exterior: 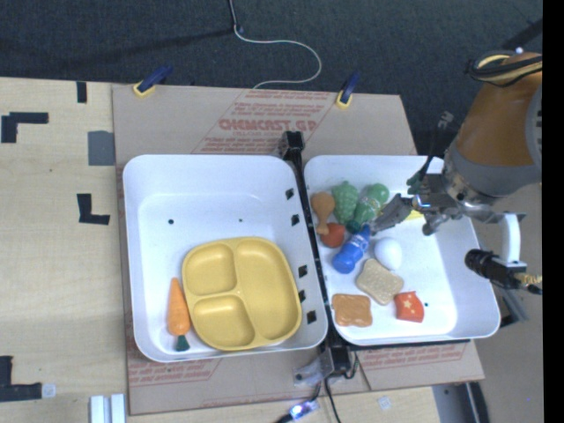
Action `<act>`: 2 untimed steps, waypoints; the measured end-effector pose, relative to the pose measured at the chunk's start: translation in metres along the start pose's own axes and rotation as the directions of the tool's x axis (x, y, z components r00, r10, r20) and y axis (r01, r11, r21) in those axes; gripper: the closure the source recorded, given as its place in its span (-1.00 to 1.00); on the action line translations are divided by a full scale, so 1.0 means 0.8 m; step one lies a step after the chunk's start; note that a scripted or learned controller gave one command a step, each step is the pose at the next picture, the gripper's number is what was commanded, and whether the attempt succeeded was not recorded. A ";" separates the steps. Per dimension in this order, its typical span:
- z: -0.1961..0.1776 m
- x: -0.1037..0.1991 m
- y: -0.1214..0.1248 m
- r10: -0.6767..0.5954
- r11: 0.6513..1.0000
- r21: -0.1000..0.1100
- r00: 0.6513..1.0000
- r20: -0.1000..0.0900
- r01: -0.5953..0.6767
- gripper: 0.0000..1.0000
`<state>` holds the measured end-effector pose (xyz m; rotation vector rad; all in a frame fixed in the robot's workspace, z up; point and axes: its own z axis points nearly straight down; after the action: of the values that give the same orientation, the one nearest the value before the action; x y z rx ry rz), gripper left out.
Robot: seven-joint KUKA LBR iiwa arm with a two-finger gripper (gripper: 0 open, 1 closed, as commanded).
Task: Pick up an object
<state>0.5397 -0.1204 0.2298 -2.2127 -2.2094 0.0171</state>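
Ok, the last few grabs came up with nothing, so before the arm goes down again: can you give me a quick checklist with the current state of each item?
1. Tool over the right bin, where the pile lies: ok.
2. Something within reach below it: ok; the blue bottle, white egg and green toy lie close by.
3. Tool free of any object: cannot tell.
4. Target stands apart from its neighbours: not ok; bottle, egg and green toy are crowded together.
5. Easier picks available: ok; the bread slice and red piece lie more in the open.
6. Left bin's yellow plate and carrot out of the way: ok.
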 end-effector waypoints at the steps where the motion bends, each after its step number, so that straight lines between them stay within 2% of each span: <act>1: -0.007 0.000 0.003 -0.004 1.000 -0.012 1.000 0.002 0.004 -1.00; 2: 0.056 -0.008 0.007 -0.003 1.000 -0.007 1.000 0.002 0.003 -1.00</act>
<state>0.5449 -0.1264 0.1851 -2.2140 -2.2166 0.0115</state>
